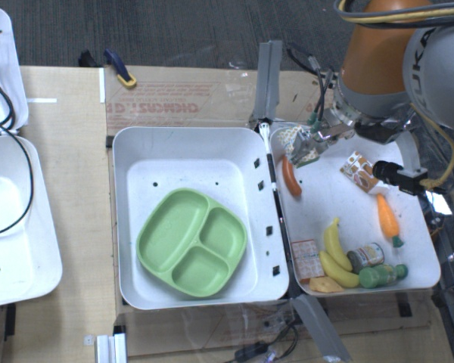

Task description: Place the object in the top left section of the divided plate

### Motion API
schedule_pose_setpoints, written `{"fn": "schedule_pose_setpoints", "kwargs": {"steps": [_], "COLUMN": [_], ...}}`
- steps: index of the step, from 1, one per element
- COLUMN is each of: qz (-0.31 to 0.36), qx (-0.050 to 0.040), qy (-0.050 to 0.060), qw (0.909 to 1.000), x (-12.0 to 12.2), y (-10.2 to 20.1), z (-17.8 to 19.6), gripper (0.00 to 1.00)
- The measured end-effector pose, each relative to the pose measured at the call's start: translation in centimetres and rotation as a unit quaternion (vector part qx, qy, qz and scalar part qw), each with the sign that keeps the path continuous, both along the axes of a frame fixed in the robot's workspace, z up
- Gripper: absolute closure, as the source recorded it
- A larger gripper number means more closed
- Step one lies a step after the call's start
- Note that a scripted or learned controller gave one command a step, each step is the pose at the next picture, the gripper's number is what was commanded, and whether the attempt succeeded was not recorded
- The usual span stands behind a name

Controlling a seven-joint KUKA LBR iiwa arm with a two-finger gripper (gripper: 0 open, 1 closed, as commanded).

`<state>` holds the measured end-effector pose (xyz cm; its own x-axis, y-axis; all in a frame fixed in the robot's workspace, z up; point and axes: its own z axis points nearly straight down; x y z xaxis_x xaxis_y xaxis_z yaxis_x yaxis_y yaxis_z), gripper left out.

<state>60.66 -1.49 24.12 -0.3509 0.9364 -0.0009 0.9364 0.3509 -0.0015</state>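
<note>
The green divided plate (191, 242) lies in the left white bin (129, 203), with nothing in its three sections. My gripper (309, 147) hangs over the far left corner of the right bin (427, 267). Just below it, an orange-red sausage (290, 178) lies along that bin's left wall. A pale speckled item (287, 136) sits in the corner beside the gripper. I see nothing clearly held in the gripper.
In the right bin lie a snack packet (359, 170), a carrot (387, 217), two bananas (332, 253), a small can (368, 255), a green bottle (383, 276) and a printed card (306, 258). A metal post (268, 82) stands behind the bins.
</note>
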Motion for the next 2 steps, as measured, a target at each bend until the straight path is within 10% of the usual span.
{"fn": "schedule_pose_setpoints", "kwargs": {"steps": [2], "qz": [0.015], "qx": [-0.0002], "qy": [0.002], "qw": [0.9999], "x": [-11.1], "y": [11.7], "z": [-10.0], "gripper": [1.0]}}
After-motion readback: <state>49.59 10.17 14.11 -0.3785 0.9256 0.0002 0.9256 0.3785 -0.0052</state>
